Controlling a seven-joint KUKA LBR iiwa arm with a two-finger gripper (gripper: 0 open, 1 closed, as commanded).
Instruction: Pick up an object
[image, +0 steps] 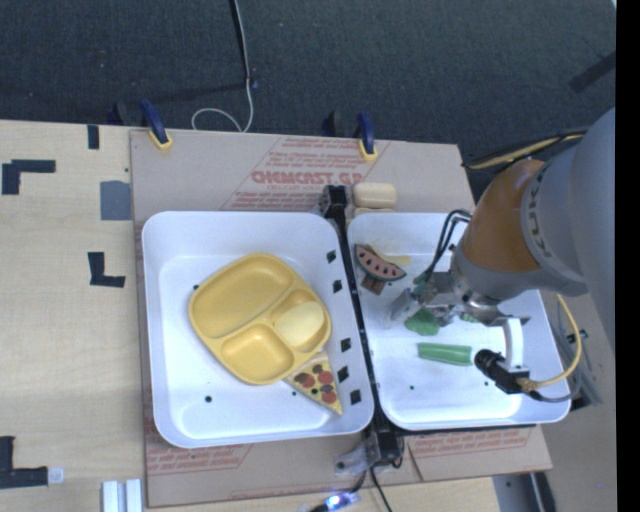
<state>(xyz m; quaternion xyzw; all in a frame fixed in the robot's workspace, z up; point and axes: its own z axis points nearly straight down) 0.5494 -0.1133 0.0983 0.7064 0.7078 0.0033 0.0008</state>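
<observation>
Pincer (425, 303) is seen low in the right bin (545, 400), under the grey arm (570, 210) and its orange band (500, 230). Whether its jaws are open or shut cannot be told; they are blurred and partly hidden by the wrist.

A green piece (422, 323), glossy and lumpy, lies right at the pincer tip, seemingly touching it; a grip on it cannot be confirmed. A green stick (444, 353), smooth and cylindrical, lies just below the pincer. A melon slice (380, 265), wedge-shaped, red with dark seeds, is found up and left of it, near the bin divider.

Well to the pincer's left, in the left bin (160, 300), a yellow tray (255, 315) is set, matte plastic with three rounded wells. A pizza slice (318, 382), flat and triangular, touches its lower edge. A tan block (375, 195) rests on cardboard (290, 170) above the pincer, beyond the bins.
</observation>
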